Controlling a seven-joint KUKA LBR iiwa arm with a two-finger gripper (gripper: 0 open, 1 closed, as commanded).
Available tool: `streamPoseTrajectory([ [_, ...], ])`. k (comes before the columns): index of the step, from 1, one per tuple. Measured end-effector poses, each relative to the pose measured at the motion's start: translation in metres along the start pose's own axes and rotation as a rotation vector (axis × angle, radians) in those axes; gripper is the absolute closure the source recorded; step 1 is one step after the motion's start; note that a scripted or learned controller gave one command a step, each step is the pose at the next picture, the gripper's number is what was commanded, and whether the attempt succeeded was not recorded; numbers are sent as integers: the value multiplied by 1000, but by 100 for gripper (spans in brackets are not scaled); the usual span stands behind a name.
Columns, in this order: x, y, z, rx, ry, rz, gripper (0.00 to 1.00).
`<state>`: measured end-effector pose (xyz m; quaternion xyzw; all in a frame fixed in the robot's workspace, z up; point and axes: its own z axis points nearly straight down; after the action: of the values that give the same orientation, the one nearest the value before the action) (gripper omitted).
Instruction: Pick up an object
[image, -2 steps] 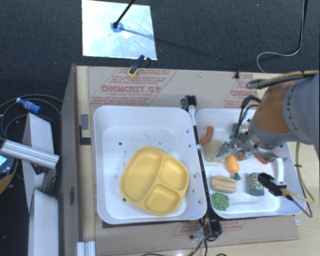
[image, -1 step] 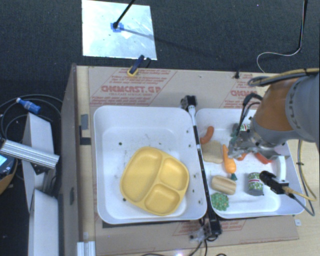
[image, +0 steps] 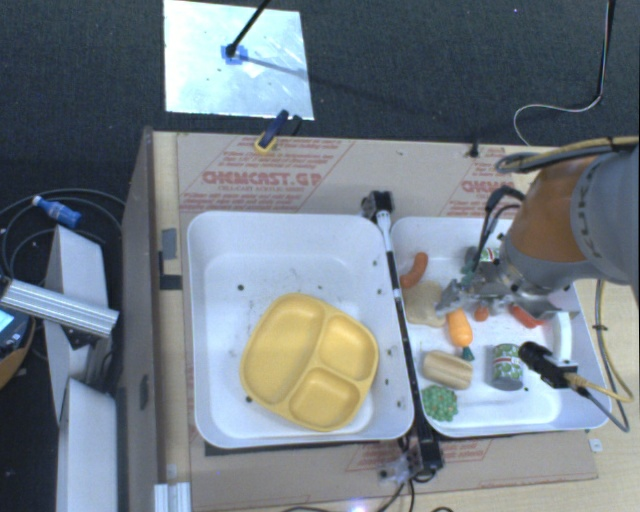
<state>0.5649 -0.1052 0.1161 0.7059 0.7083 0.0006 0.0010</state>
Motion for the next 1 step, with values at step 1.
streamPoseTrajectory([
  [1, 3, -18, 32, 2, 0, 2, 0],
])
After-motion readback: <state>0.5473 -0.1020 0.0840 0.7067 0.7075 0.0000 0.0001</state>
